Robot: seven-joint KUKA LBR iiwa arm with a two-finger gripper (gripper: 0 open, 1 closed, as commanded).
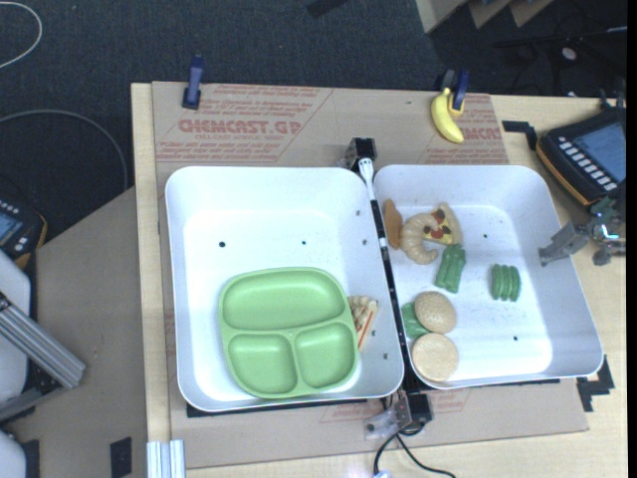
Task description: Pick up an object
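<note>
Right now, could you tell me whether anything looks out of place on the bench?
Yes: a banana lies outside the bins, on the board behind the right bin, while the other food sits inside it.

- You are seeing a cardboard sheet [249, 118] lying under both bins, with red print on it.
- A blue clamp [193, 82] is holding its far left edge.
- A yellow banana [447, 119] is lying near the second blue clamp [458, 89].
- A tablet with orange frame [587, 157] is resting at the right side.
- Cables [403, 446] are hanging at the near edge.
</note>
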